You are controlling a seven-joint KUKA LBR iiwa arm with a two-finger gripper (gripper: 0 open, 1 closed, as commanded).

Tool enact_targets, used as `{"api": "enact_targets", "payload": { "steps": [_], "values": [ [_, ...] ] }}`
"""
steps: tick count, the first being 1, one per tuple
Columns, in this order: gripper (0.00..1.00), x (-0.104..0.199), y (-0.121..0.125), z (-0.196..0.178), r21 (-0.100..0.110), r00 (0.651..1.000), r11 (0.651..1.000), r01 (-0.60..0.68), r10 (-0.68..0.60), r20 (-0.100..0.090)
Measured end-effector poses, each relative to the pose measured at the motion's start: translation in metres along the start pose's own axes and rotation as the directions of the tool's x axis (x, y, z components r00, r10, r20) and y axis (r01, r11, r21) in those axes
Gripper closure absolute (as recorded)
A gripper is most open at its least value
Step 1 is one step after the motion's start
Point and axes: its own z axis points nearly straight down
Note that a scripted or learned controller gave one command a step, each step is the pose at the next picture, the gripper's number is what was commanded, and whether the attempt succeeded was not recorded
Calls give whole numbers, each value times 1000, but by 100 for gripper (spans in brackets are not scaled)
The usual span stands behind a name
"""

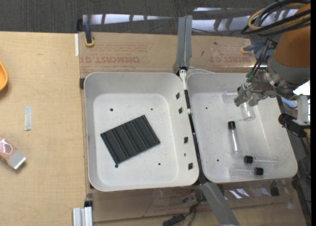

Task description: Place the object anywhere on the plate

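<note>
One gripper: [247, 97] over the upper part of the right bin, hung from the grey arm with its orange band entering at the right edge.
Grip state: a clear tube seems to hang below the fingertips, but it is glassy against white and I cannot tell whether the fingers are closed on it or merely above it; how wide they stand is not readable.
Suspected tube: [247, 111] short, transparent, roughly upright just under the gripper; likely one of the vials, though the blur leaves this open.
Right bin: [212, 168] white and shallow, holding the loose stock.
Capped vial: [232, 136] lies lengthwise near bin centre, black cap pointing up-frame, just below the gripper.
Lower vials: [252, 165] two more, black-capped, lying near the bottom wall, close together.
Left bin: [98, 170] beside the right one, their inner rims touching along the middle.
Plate: [130, 138] dark ribbed rectangle, flat and turned at a slant in the left bin; the drop target.
Separation: gripper and plate are well apart, with the bin rims between.
Judgement: pick stage; a carry leftward over the rims remains before any release.
Risk: smooth round tube could slip, or roll along the ribs.
Bench: [39, 71] tan, with small stray items at far left, out of play.
</note>
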Motion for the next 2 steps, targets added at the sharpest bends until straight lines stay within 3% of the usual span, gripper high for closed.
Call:
{"api": "enact_targets", "payload": {
  "steps": [2],
  "values": [
    [100,117,47,1,1,999,999,-53,53,1]
  ]
}}
